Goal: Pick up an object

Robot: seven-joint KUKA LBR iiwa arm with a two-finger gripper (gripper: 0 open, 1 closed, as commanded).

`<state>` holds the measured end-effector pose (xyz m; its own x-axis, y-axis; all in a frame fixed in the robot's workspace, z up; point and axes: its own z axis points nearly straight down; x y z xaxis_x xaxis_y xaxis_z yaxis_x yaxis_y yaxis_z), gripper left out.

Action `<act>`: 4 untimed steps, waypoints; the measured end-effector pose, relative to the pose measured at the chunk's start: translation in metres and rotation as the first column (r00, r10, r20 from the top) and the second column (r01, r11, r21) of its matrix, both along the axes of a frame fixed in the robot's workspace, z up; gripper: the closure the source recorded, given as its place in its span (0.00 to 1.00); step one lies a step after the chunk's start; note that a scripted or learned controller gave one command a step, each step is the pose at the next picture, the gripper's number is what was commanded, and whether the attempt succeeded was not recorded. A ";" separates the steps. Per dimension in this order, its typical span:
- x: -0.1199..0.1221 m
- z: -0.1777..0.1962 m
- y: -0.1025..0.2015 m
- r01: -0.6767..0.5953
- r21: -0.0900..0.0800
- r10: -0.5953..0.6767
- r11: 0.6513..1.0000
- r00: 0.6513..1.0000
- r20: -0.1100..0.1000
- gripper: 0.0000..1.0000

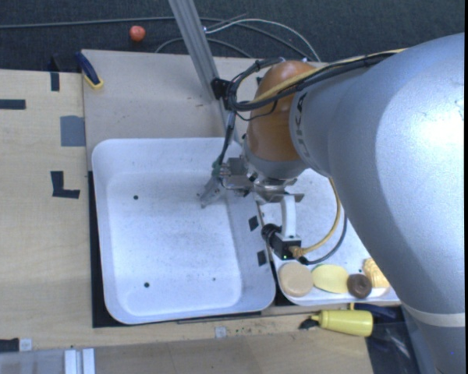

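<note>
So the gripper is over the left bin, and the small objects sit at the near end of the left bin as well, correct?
Not quite. The camera view shows the gripper over the left bin, but the small objects, a tan disc, a yellow piece and a brown piece, sit at the near end of the right bin.

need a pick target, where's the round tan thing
In the camera view, the round tan object lies at the near edge of the right bin, just left of a yellow oval piece, below the gripper.
</note>
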<state>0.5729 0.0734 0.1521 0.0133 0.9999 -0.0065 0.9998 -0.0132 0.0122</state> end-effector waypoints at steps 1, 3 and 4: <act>-0.002 -0.001 0.003 0.000 0.000 0.000 1.000 1.000 0.002 1.00; -0.004 -0.002 0.012 -0.004 0.002 0.004 1.000 1.000 0.003 1.00; -0.006 -0.003 0.018 -0.006 0.003 0.006 1.000 1.000 0.003 1.00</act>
